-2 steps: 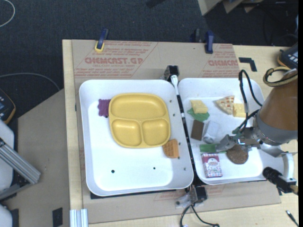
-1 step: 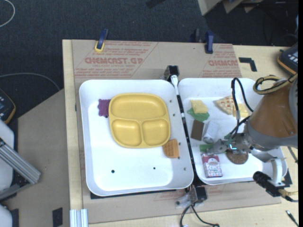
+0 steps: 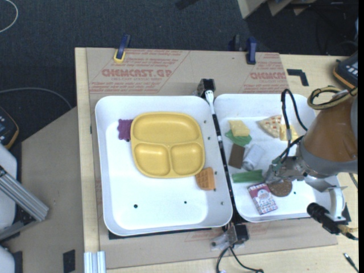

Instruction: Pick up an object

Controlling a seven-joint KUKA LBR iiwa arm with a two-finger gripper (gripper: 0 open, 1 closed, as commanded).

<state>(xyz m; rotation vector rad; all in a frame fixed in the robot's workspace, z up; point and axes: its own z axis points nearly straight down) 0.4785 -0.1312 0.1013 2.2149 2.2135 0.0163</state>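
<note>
I hang my gripper [image 3: 277, 176] low over the right bin [image 3: 301, 212], beside the brown disc [image 3: 281, 189], though I cannot tell its state

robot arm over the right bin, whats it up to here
The arm reaches in from the right with its gripper low over the right bin, beside a round brown piece and a green strip. Nothing is visibly held. A red packet and a pizza slice lie nearby. The left bin holds a yellow divided tray.
</note>
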